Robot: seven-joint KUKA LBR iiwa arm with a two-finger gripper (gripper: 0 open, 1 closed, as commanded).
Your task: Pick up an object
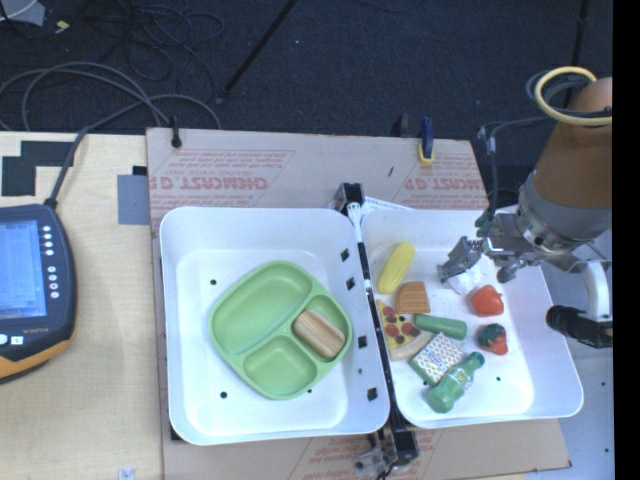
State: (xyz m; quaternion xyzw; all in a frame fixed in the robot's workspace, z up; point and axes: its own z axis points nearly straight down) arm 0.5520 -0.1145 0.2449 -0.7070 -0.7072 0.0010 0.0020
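Lining up a grab in the right bin (560, 393)

Gripper (463, 265) hovers spread and empty near the toys; I'd drop straight onto the red tomato (487, 300) just beside it; straddle it squarely, clear of the green cucumber (441, 325).

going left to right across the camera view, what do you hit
teach pendant → green divided plate → bread roll → corn cob → green bottle → end effector → red tomato
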